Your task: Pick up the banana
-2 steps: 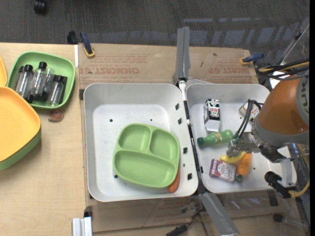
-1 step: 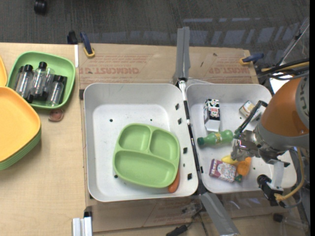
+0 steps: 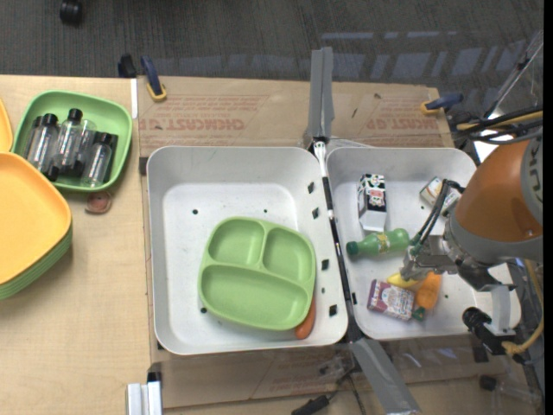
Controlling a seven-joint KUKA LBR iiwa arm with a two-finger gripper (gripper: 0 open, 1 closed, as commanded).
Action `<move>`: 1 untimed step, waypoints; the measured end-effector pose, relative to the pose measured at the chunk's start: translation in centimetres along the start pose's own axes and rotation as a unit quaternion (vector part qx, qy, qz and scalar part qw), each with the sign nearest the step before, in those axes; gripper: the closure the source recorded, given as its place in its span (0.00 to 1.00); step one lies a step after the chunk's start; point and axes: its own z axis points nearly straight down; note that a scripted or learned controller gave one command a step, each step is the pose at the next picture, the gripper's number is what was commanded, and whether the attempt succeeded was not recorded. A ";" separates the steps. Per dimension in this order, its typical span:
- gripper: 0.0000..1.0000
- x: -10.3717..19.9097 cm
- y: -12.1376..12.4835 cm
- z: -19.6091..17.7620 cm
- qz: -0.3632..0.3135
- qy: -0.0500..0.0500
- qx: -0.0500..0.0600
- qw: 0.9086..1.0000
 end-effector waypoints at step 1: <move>1.00 -7.6 -0.1 2.3 0.105 0.000 0.005 0.994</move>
